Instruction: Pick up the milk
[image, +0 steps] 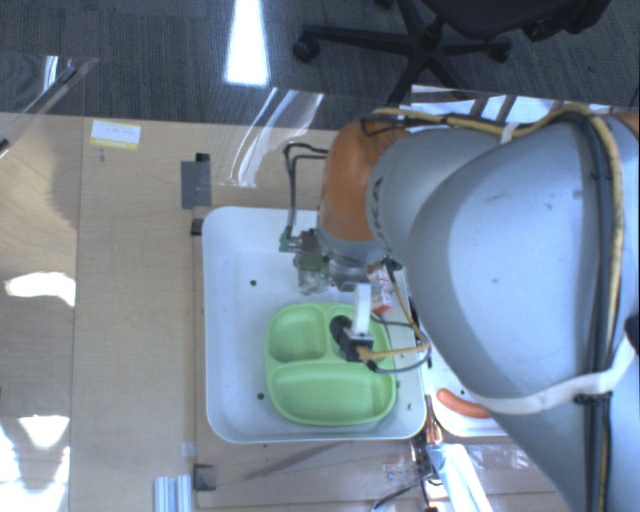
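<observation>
Pale wooden bench: shallow white plastic bin is occupied by green divided plastic plate. Grey two-finger gripper is poised beside plate's far rim; its opening cannot be told. Small white-and-red milk carton is lodged just right of it, half hidden under the arm.

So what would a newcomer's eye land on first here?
The grey arm dominates the view's right half, its orange band at top centre, reaching over the white bin on the view's left. In that bin lies a bright green divided plate, toward the picture's bottom. A small orange sausage-like thing peeks out under the arm at lower right.
</observation>
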